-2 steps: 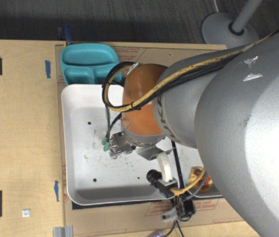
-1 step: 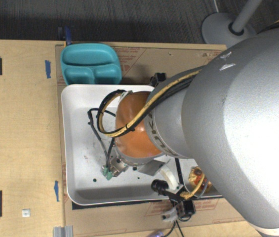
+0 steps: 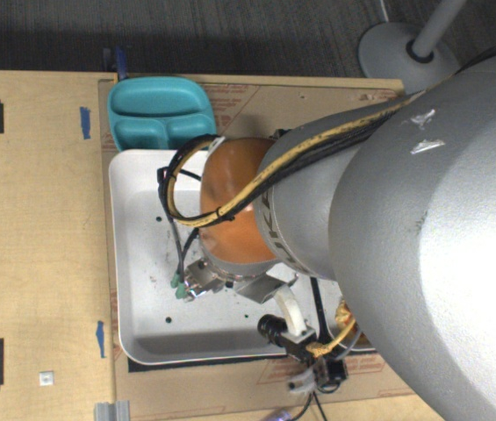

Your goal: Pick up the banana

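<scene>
Arm: big grey robot arm [image 3: 406, 235] with orange band [image 3: 234, 204] reaches from the right, low over the bin.
Bin: shallow white plastic bin [image 3: 138, 261], arm covering most of its floor.
Gripper: hidden beneath the wrist; its state cannot be told.
Banana: cannot be made out; the arm blocks much of the bin.
Tray: teal moulded plastic tray [image 3: 160, 112] touching the bin's far rim.
Cables: yellow-and-black cables [image 3: 318, 147] run along the arm.

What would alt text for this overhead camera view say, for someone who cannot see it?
A large grey robot arm with an orange band reaches in from the right and hangs low over a shallow white plastic bin on a tan cardboard-covered bench, covering much of it. A teal moulded plastic tray sits at the bin's far edge.
</scene>
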`<state>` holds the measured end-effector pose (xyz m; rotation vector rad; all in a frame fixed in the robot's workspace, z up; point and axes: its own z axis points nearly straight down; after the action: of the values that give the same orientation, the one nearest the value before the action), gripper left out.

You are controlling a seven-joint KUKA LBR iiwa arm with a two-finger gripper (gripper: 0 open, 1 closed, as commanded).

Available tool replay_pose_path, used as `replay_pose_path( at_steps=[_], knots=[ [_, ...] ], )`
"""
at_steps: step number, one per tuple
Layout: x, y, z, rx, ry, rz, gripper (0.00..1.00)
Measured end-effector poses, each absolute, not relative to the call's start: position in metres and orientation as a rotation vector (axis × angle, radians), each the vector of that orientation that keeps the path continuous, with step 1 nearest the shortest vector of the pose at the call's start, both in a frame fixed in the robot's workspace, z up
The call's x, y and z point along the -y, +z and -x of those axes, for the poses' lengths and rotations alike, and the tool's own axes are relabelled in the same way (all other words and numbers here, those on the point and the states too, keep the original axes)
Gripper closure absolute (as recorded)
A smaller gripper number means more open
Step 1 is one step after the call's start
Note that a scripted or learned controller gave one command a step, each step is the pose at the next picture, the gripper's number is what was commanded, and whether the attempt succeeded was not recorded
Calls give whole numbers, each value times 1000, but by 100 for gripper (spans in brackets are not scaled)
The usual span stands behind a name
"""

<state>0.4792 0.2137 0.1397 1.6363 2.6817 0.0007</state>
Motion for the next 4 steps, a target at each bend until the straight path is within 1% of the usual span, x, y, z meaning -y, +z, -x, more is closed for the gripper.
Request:
replay_pose_path(
  at_steps=[2,3,4],
  knots=[
    [-214,159,-480,-2679,5,-1636,100],
    [-207,88,-481,-2906,6,-1188,100],
    [-207,98,-481,-2905,9,-1188,100]
  ],
)
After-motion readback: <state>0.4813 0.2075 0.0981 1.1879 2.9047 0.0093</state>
